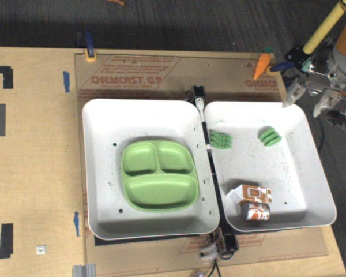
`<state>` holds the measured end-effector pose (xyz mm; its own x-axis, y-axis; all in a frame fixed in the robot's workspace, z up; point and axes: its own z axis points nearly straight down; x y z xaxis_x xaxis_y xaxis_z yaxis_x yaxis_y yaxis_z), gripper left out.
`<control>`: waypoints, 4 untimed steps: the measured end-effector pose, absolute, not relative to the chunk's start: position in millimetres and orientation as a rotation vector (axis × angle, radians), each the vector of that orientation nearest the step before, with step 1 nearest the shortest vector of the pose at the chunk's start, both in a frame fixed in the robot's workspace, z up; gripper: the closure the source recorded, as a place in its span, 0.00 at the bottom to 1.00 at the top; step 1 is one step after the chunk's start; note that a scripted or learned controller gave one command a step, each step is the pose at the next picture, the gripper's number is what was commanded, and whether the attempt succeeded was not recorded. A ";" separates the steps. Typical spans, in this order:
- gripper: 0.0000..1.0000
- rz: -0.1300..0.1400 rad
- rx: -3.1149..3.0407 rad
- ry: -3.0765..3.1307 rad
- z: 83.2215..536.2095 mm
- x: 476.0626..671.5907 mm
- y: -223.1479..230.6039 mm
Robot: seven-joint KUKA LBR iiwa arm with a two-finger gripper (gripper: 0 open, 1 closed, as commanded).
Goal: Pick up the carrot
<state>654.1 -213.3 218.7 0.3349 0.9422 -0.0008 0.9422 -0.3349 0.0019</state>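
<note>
- Green tray (159, 175) lies in the left bin (98, 154).
- Carrot (262, 66) lies outside the bins on the board, behind the right bin (317, 172); likely light, stiff, smooth; best pinched mid-body.
- Gripper (309, 100) hovers near the right bin's far corner, fingers apart, empty.

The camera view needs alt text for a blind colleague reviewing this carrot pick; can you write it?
A carrot lies on the cardboard behind the right bin, outside it, with the pincer near that bin's far right corner. The left bin holds a green divided plate; the right bin holds two green pieces and a small carton.
</note>
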 end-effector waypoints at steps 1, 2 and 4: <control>0.00 0.001 2.565 1.810 218.7 654.1 -213.3; 0.00 0.001 2.565 1.810 218.7 654.1 -213.3; 0.00 0.002 2.869 1.317 123.2 667.6 -209.9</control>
